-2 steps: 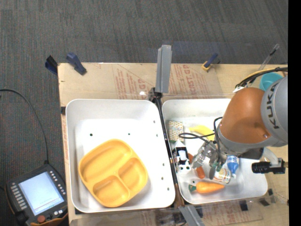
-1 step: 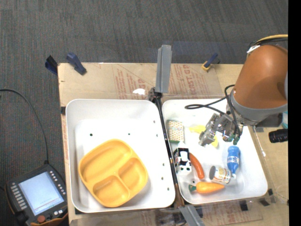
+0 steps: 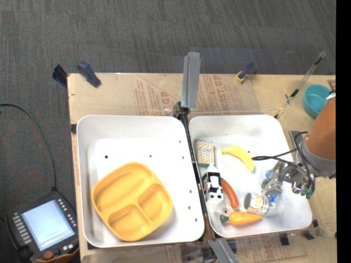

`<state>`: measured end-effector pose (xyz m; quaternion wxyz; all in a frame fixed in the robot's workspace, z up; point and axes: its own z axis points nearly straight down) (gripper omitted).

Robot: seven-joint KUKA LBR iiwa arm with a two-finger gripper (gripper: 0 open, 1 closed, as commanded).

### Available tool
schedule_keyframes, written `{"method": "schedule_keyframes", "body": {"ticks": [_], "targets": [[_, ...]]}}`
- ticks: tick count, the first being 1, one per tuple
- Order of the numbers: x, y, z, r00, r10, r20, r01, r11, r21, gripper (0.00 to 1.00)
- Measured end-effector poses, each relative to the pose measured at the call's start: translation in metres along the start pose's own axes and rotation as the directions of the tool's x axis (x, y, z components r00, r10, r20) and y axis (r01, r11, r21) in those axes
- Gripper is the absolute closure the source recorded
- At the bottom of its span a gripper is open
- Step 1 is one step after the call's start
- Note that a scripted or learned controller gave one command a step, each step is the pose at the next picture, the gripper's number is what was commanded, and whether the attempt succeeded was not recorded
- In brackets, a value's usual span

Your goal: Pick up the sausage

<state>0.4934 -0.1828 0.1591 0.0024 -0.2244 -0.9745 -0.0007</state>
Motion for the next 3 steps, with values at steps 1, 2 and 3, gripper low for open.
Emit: {"method": "schedule_keyframes", "body": {"ticks": [1, 2, 3], "targets": [[-0.048, -0.009, -0.056, 0.979, -0.206, 0.006, 0.206, 0.979, -0.001, 1.00], [-0.072, 0.052, 0.018, 0.956, -0.293, 0.003, 0.293, 0.956, -0.001, 1.00], [-0.008, 0.064, 0.034, 0.937, -0.350, 0.002, 0.350, 0.937, 0.000, 1.00]]}}
